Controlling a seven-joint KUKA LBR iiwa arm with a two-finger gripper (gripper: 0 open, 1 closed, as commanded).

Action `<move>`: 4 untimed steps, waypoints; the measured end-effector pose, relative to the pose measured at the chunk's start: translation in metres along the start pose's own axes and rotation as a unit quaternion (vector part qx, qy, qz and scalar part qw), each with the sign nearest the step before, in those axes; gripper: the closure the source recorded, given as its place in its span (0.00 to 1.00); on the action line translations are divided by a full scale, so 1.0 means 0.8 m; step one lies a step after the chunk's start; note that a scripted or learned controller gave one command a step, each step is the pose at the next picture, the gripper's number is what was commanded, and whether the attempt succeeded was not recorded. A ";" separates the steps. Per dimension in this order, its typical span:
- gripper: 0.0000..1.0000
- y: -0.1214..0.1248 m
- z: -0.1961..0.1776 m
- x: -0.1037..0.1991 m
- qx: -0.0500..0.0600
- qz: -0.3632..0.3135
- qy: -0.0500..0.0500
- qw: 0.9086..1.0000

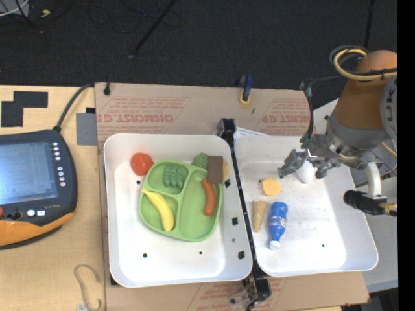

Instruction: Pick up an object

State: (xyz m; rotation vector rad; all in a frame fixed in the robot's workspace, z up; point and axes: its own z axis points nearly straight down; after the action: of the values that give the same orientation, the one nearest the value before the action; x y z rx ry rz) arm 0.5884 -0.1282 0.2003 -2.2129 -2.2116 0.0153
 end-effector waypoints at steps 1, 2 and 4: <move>0.00 0.004 -0.010 0.000 -0.007 -0.001 -0.001 1.000; 0.00 0.003 0.070 0.000 -0.004 -0.001 0.000 1.000; 1.00 0.003 0.121 0.001 -0.005 0.001 0.000 1.000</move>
State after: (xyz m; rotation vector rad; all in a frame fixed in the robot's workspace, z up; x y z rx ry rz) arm 0.5893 -0.1274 0.1035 -2.2216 -2.2139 0.0037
